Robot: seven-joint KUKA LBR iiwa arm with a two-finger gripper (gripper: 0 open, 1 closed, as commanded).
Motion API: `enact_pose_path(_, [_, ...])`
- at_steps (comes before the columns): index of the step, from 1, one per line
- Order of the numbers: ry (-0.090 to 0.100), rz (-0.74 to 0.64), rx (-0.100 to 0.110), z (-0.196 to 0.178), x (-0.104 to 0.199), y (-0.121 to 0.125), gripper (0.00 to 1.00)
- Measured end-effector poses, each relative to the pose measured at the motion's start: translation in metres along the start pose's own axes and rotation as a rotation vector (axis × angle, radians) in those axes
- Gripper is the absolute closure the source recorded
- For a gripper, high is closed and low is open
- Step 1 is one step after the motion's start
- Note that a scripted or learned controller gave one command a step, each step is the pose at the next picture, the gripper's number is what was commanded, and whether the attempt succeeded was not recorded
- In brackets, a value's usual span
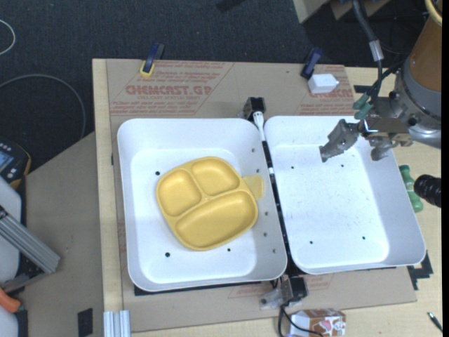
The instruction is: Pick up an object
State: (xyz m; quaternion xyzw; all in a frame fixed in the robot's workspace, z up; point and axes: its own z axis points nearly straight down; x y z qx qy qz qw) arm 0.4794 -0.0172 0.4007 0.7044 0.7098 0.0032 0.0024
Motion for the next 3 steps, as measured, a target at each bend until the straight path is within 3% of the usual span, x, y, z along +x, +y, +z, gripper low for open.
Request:
enact_pose_path(1, [-0.002,0.005,0.002,-0.007,-0.003,0.001,1.00])
enact_pose_path(2, [0.000,-0.001,0.015,0.037,0.080,0.000,1.00])
enact_pose_path(3, [0.001,0.002,0.002,-0.005,0.121,0.001,1.00])
